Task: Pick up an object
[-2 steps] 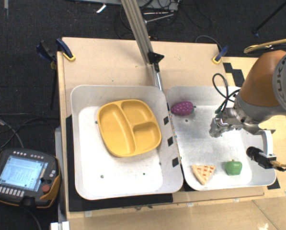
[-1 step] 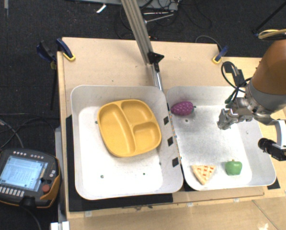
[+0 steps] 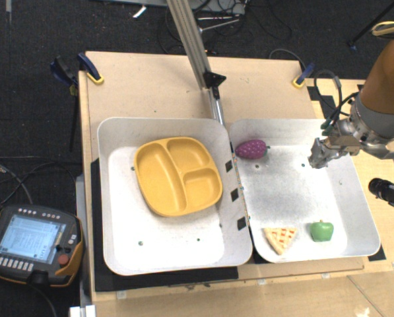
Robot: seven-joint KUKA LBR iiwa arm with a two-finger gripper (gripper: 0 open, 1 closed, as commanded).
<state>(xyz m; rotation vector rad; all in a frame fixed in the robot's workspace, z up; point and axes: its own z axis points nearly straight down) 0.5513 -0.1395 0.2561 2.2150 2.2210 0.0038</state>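
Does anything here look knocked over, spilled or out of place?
Nothing stands out. The yellow plate sits flat but turned askew in the left bin; grapes, pizza slice and green pepper lie apart in the right bin.

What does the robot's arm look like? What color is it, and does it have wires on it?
The arm is grey, round and chunky, with a big orange band above the wrist. Black cables loop along its side. At its tip sits a small grey metal gripper, with blocky parts, over the right bin.
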